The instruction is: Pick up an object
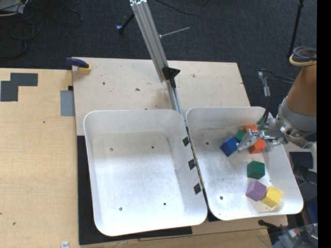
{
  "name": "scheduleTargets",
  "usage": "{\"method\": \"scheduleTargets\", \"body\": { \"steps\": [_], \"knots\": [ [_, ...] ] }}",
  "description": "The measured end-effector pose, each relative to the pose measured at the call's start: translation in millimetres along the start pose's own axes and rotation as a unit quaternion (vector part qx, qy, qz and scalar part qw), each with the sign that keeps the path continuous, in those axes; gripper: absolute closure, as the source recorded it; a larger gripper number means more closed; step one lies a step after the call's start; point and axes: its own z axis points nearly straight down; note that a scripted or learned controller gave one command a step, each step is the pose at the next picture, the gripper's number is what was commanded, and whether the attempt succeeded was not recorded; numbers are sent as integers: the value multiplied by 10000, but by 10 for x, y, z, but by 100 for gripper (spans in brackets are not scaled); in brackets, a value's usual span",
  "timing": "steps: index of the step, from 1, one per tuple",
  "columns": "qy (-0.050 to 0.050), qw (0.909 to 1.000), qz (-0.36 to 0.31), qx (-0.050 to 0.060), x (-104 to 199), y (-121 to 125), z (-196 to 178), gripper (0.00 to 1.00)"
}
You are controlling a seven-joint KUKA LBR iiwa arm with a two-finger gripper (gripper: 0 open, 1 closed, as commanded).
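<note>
While the arm [299, 105] reached in from the right side, its tool [252, 138] was low inside the right bin [227, 211], near the top of it. The tool sat in a small bunch of blocks. A blue block [228, 147] lay just to its left, a small green block [240, 136] was just above that, and an orange block [257, 145] was right under the tool. Another bit of orange [251, 128] peeked out just above it. I could not tell if the tool's fingers were apart or together, because the blocks and the metal parts were all crowded in one spot, and I could not tell if any block was between them. Lower down in the same bin, a dark green block [255, 169] sat by itself. Near the bottom corner, a purple block [255, 190] and a yellow block [272, 196] were touching side by side. The left bin [95, 138] was next to the right one on the worktop [124, 81], and the two bins met in the middle. A long silver bar [153, 40] leaned over the back of the worktop, slanting down to where the bins met.
</note>
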Motion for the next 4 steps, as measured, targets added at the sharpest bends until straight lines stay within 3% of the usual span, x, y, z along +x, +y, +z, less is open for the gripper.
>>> {"method": "scheduleTargets", "body": {
  "steps": [1, 2, 3, 4],
  "knots": [
    [-7, 10000, 10, -27, -9, 8, -25, 0],
    [2, 10000, 4, 7, 55, -2, 610, 0],
    [-9, 10000, 7, -37, -1, 2, 1209, 0],
    [-8, 10000, 36, -35, -13, 3, 1211, 0]
  ]
}}
